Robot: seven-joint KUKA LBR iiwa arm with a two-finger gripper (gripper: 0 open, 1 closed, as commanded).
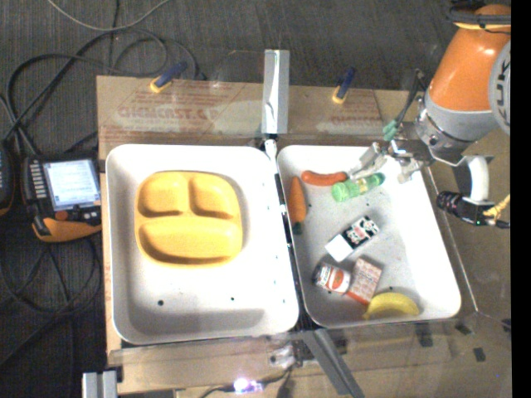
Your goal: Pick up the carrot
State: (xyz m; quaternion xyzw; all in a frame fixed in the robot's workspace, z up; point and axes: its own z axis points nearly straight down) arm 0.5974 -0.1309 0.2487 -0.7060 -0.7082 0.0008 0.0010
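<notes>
carrot point(296, 199): tapered, smooth orange | tray point(190, 217): yellow, sectioned, glossy

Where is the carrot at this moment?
The carrot lies in the right bin, against its left wall, just below the left end of the red sausage.

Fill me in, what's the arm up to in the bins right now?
The arm's gripper hangs over the far part of the right bin, beside the green bottle and the red sausage. The carrot lies untouched along that bin's left wall, a little way from the gripper. Also in that bin: a black-and-white box, a small can, a carton and a banana. The left bin holds a yellow divided tray.
</notes>
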